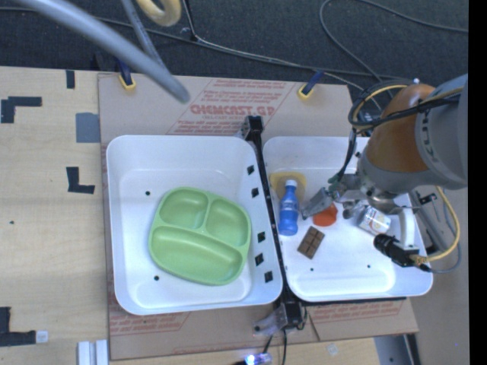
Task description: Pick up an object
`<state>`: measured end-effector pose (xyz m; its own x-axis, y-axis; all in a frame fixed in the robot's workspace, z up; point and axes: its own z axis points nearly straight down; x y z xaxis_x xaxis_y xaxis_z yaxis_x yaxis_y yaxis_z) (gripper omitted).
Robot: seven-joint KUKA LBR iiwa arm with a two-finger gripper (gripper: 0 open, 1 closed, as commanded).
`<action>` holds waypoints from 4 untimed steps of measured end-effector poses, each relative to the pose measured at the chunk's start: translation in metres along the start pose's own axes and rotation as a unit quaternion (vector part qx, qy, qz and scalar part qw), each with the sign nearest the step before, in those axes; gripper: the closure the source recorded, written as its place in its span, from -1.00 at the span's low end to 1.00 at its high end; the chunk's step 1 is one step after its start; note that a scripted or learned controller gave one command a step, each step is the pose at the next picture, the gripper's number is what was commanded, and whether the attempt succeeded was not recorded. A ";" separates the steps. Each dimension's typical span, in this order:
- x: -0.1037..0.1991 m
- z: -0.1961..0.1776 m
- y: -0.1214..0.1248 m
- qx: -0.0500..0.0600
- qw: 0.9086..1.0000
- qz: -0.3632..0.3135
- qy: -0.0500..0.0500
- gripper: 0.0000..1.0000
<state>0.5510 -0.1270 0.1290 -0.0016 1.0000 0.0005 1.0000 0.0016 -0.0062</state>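
— White plastic: two shallow bins are noted side by side on a brown cardboard sheet. What is recorded in the left white bin?

— One pale green divided plastic plate is seen, lying flat near the middle.

— And the right white bin?

— Four items are logged. A blue bottle with a white cap lies close to the dividing wall, cap toward the far side. A flat yellow piece is partly covered by the bottle's cap end. A small brown rectangular block lies just beside the bottle's base, toward the near edge. A small orange-red round object sits between the block and the arm.

— Where is the two-finger gripper placed?

— It is lowered into the right bin, directly over the far edge of the orange-red object and near the bottle. The grey arm with its orange band is seen entering from the right.

— Is anything gripped?

— Whether the gripper is spread or closed cannot be told; contact with the orange-red object cannot be confirmed. All four items are seen resting on the bin floor.
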 end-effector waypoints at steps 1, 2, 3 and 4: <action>-0.001 0.045 0.000 -0.003 1.000 0.001 -0.002 -1.00; 0.000 0.032 0.002 -0.005 1.000 0.000 -0.001 1.00; 0.006 -0.029 0.002 -0.005 1.000 0.000 -0.001 1.00; 0.005 -0.093 0.003 -0.006 1.000 0.000 -0.001 1.00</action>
<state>0.5541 -0.1221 0.2218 -0.0016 1.0000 -0.0015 1.0000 0.0016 0.0058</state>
